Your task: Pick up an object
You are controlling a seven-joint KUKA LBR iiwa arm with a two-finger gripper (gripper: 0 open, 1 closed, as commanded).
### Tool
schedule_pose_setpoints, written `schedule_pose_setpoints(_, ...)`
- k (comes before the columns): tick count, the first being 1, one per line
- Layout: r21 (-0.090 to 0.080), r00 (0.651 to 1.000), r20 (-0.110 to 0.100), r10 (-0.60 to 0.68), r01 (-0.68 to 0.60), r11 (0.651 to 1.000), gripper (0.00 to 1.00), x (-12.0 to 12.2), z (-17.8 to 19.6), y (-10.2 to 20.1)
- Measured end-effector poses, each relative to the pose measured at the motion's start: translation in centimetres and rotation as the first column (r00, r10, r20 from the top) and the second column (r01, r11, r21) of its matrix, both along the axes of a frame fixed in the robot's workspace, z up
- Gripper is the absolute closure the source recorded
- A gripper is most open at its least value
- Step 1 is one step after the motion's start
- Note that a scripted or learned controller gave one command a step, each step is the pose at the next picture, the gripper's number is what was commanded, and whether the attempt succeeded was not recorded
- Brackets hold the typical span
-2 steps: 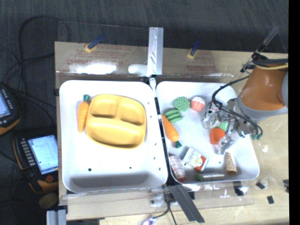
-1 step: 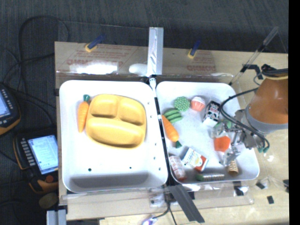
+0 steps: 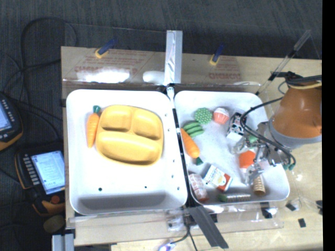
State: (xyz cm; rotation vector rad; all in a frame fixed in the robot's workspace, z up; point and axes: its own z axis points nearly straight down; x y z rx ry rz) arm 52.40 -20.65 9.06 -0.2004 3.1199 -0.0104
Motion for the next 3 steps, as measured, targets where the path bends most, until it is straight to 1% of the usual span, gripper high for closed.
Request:
schedule_pose_setpoints(2, 0.004, 0.995, 0.005, -0.102, 0.102, 0.995, 0.0, -1.2, 0.0, -0.1)
schedule_pose_setpoints(3, 0.002, 0.995, 0.004, -0.097, 0.097, 0.995, 0.0, -1.9, 0.0, 0.9)
